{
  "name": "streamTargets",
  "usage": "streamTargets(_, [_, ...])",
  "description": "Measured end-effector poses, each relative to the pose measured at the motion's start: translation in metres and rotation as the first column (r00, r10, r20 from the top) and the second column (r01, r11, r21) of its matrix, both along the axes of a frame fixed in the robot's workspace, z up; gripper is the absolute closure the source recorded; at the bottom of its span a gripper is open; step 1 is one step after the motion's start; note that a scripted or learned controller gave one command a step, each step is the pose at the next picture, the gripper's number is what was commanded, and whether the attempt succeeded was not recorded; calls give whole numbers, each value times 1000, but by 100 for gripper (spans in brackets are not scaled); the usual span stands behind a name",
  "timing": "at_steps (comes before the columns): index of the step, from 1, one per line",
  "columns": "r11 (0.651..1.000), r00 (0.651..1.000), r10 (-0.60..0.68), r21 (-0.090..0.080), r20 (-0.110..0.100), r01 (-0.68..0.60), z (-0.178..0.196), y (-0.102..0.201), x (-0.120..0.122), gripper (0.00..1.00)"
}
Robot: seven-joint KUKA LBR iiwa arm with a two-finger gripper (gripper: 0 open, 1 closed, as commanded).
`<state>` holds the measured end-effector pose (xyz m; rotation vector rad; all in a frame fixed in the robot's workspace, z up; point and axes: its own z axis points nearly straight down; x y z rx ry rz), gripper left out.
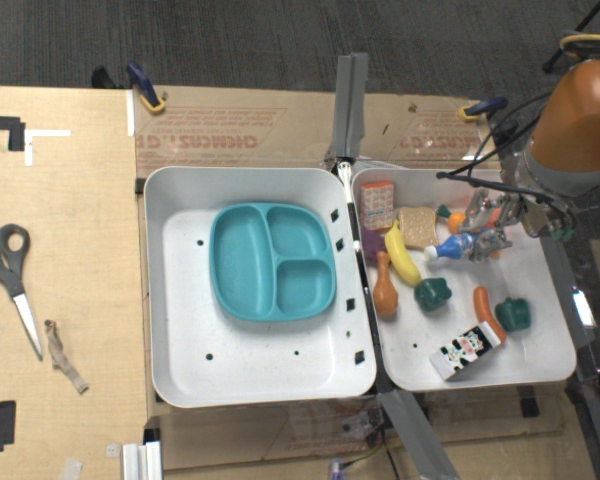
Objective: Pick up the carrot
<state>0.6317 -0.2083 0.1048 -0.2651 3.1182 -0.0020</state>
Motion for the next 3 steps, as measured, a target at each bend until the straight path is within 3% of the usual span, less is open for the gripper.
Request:
streamTargets(1, [1000, 1000, 0, 0, 0, 0, 0, 0, 0, 0])
streamTargets(2, [997, 997, 76, -1, -9, -76, -10, 24, 7, 0])
streamTargets(3, [996, 995, -87, 8, -41, 87, -16, 9, 22, 0])
